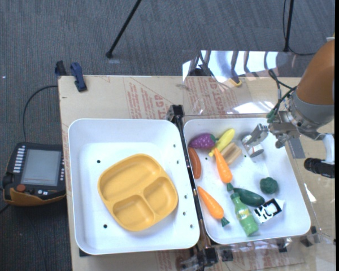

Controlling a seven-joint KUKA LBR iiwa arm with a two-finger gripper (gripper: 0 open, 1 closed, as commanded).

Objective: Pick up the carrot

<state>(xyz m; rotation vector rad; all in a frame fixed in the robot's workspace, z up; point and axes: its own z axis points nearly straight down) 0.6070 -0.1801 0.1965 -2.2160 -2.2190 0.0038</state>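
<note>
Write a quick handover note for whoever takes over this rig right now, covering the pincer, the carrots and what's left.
Pincer: over the right bin's upper area, holding nothing visible; finger state unclear.
Carrots: two in the right bin, one near the middle, another by the lower left wall.
Yellow plate sits in the left bin.
Done: no carrot lifted.
Left: go down to a carrot, grasp, lift.

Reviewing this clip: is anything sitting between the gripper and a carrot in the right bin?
Nothing visible blocks it. The gripper hangs over the right bin, and bare bin floor lies between it and the upper carrot. That carrot's top end is crowded by a yellow corn and a tan piece. A second carrot lies lower left.
</note>
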